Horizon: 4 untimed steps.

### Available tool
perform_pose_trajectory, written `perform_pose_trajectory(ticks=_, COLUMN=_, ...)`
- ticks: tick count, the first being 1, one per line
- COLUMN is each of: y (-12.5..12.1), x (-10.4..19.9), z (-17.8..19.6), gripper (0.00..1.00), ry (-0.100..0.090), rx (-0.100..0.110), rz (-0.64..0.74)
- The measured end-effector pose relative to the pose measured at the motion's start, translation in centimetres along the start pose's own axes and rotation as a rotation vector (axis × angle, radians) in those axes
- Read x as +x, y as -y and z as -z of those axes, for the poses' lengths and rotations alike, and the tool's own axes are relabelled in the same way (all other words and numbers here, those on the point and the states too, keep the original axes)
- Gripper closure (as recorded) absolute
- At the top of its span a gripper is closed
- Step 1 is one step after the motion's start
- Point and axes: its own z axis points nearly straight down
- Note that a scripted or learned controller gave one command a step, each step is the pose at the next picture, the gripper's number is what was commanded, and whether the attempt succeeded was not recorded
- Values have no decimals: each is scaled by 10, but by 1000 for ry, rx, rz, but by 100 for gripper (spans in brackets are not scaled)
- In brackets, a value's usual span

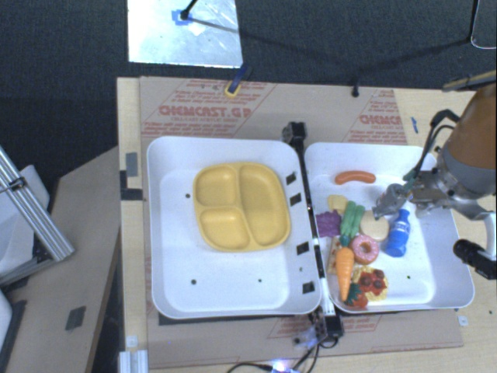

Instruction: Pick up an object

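Observation:
The right bin [443,282] holds a pile of toy food. An orange-red sausage [355,178] lies near its far wall. Below it are a purple bunch of grapes [328,224], a green vegetable [351,219], a pink donut [364,249], an orange carrot [343,263], a blue bottle [397,235] and a red and yellow piece [370,283]. My gripper [387,204] hangs over this bin, just above the bottle and a beige round piece [376,228]. Nothing can be seen held in it.
The left bin [175,278] bears a yellow divided plate [239,207]. A black hinge strip [304,208] runs between the two bins. The arm [470,146] enters from the right over the right bin's far corner. A shiny metal sheet [186,20] lies beyond the bench.

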Motion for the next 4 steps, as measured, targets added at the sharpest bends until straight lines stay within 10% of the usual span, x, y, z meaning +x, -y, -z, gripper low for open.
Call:
perform_pose_trajectory(ticks=3, y=6, x=9, z=-138, gripper=0, ry=-1, rx=1, rz=-1)
perform_pose_trajectory(ticks=4, y=4, x=9, z=-125, gripper=100, ry=0, rx=-3, rz=-1)
